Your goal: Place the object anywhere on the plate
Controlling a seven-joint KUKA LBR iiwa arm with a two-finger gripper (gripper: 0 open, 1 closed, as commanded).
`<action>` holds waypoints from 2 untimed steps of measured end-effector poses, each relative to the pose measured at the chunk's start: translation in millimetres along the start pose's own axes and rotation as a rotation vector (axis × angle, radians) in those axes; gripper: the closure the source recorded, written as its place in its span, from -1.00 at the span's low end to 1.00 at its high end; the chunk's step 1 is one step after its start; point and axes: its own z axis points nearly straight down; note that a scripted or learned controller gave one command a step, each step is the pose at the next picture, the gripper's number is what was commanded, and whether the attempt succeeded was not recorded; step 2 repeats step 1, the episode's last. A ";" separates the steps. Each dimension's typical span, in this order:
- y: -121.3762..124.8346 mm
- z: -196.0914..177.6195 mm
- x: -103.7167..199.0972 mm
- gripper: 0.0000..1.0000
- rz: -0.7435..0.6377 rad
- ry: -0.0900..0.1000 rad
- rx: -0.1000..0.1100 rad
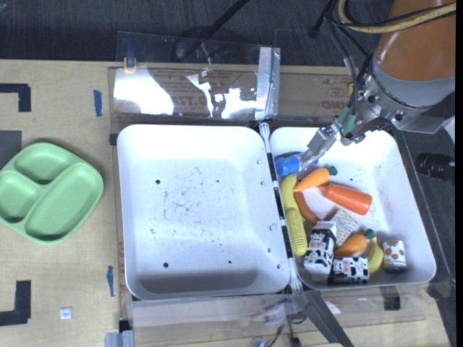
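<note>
The green divided plate (pixel 48 191) lies on the wooden bench at the far left, outside both bins. My gripper (pixel 314 152) hangs over the upper left part of the right bin (pixel 414 194), slanting down and left. Its tip is just above and right of a blue object (pixel 287 165) near the bin's left wall. A small carrot (pixel 314 178) lies directly below the tip. Nothing visible is held in the gripper. The grey arm with its orange band (pixel 419 20) comes in from the upper right.
The right bin also holds a yellow corn cob (pixel 293 215), an orange bottle (pixel 349 196), black-and-white cartons (pixel 320 250), another carrot (pixel 352 245) and a banana (pixel 375 257). The left bin (pixel 145 147) sits between the right bin and the plate. A clear plastic sheet (pixel 195 85) stands behind it.
</note>
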 end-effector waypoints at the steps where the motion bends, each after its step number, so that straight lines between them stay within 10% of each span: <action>1: 0.0 0.0 0.0 -1.00 0.000 0.000 0.000; 2: 0.0 0.0 0.0 -1.00 0.000 0.000 0.000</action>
